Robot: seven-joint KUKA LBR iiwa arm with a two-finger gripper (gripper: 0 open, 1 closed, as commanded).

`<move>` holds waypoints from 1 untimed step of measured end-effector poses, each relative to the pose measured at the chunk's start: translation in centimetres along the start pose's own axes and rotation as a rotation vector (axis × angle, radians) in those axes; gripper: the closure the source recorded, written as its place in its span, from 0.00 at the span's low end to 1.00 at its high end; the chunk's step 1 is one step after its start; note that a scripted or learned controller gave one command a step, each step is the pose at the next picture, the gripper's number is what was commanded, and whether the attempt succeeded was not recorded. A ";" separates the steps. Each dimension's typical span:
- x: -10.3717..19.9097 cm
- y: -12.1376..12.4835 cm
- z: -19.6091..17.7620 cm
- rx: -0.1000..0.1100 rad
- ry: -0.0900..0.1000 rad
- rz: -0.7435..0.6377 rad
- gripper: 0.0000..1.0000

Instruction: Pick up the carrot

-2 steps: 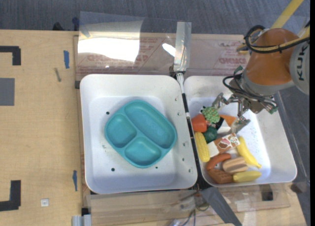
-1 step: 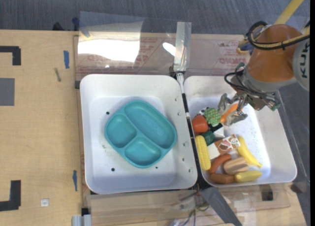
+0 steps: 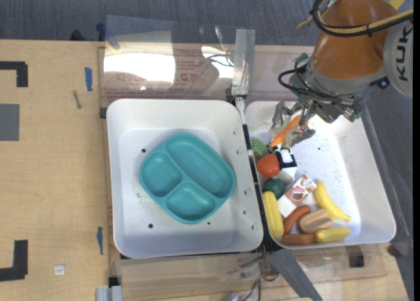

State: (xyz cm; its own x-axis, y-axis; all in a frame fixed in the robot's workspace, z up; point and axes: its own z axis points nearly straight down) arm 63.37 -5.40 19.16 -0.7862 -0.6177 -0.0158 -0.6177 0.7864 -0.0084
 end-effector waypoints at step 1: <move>-3.2 0.9 -0.2 -0.006 0.006 -0.284 1.00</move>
